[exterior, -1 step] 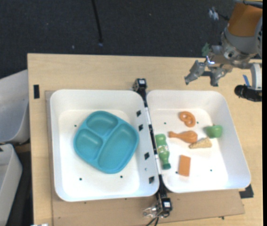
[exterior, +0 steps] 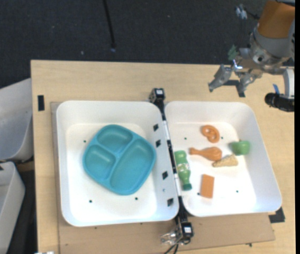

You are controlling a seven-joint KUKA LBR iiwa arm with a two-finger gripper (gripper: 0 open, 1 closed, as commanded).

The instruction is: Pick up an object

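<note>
Several small items lie in the right bin (exterior: 255,194): an orange ring (exterior: 210,133), an orange drumstick shape (exterior: 207,153), a green chunk (exterior: 239,147), a tan wedge (exterior: 225,162), a green strip (exterior: 181,169) by the bin's left wall, and an orange block (exterior: 207,186). My gripper (exterior: 229,85) hangs above the bench just behind the right bin's far rim, apart from all of them. Its two fingers are spread, open, with nothing between them.
A blue divided plate (exterior: 119,159) lies in the left bin (exterior: 70,194). A black-studded divider (exterior: 165,152) runs between the bins. A white container (exterior: 4,120) stands off the bench at the left.
</note>
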